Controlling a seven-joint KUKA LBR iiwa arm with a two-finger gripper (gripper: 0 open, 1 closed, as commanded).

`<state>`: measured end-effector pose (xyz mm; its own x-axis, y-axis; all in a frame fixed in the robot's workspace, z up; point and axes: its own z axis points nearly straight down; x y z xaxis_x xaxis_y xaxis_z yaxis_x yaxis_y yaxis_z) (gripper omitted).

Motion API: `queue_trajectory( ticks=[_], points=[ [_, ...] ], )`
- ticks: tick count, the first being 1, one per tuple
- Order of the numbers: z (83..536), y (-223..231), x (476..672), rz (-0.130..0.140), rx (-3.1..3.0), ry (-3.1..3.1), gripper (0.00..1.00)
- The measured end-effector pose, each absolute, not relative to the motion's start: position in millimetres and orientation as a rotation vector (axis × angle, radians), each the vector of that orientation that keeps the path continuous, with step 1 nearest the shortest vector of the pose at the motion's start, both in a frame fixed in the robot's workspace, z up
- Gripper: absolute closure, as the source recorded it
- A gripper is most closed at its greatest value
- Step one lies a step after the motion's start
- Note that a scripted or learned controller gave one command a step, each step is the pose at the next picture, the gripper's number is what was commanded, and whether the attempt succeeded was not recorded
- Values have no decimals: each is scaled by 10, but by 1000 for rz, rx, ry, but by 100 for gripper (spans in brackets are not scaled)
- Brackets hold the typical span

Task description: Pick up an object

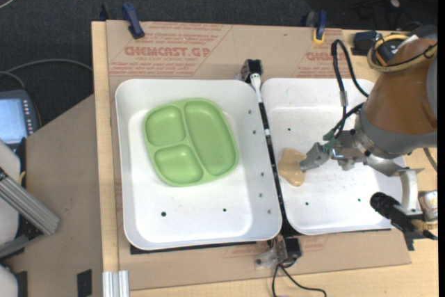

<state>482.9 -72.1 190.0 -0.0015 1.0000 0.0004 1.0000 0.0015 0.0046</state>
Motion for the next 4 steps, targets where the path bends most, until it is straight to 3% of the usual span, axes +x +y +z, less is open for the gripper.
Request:
queue_trajectory(
  ticks=[1,2,3,4],
  points=[
    [3406,-64,4818,25,2202,2224,0],
    [3368,758,4805,6,2210,2232,0],
    [5033,849,4802,29,2210,2217,0],
    [4440,1647,4783,-9,2216,2233,0]
  ],
)
